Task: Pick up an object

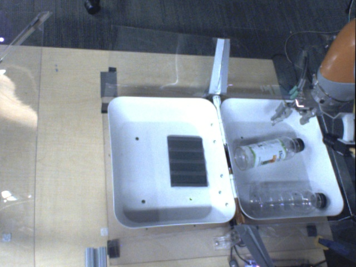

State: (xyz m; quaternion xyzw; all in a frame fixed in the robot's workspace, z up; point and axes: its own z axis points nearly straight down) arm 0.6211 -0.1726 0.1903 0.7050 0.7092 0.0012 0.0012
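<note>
1. Nearest the camera, in the right bin [329,166], a clear plastic bottle [286,200] lies on its side along the front wall, its dark cap pointing right.
2. Just behind it, a second clear bottle with a white label [268,152] lies on its side near the middle of that bin, cap to the right and tilted slightly up-frame.
3. The left bin [128,121] carries a dark ribbed rectangular pad [187,161] on its floor.
4. At the right bin's far right corner the pincer [293,112] hangs with its fingers spread apart, nothing between them; the labelled bottle lies nearer and slightly left of it, apart.
5. Both bins sit on the wooden counter [67,166].
</note>
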